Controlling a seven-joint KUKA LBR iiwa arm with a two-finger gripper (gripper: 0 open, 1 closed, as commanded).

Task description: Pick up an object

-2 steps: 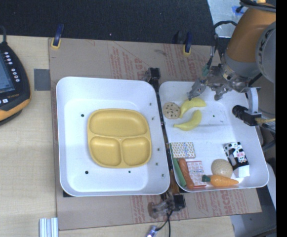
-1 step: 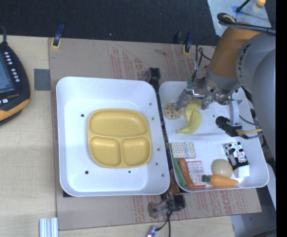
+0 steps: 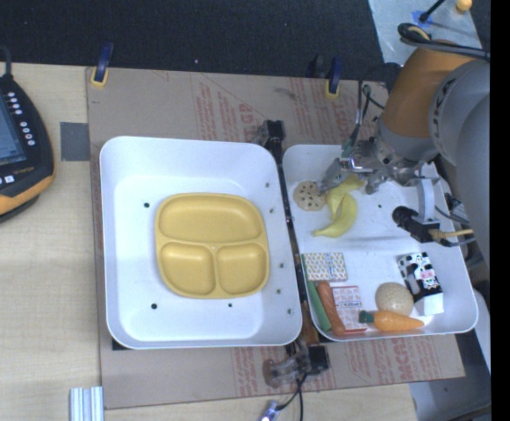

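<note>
**Claw [image 3: 353, 172] hovering at the tip of the banana [image 3: 341, 215]**

In the camera view, the arm [image 3: 430, 90] is reaching in from the right and is carrying the claw just above the banana's far tip. It is not possible to tell whether the claw is wide or narrow, or whether it is touching the banana. The banana is lying curved on the floor of the right bin [image 3: 379, 235]. A cookie [image 3: 306, 195] is sitting just left of the banana. Nearer the camera than the banana, a card [image 3: 325, 265] is lying flat, with a box [image 3: 344, 310] beyond it. To the banana's near right, a ball [image 3: 393, 297] is resting against a carrot [image 3: 393, 323]. A black-and-white item [image 3: 419, 274] is lying to the banana's right, near the bin wall. Well left of the banana, the left bin [image 3: 118, 235] is holding a yellow plate [image 3: 211, 242].
</note>
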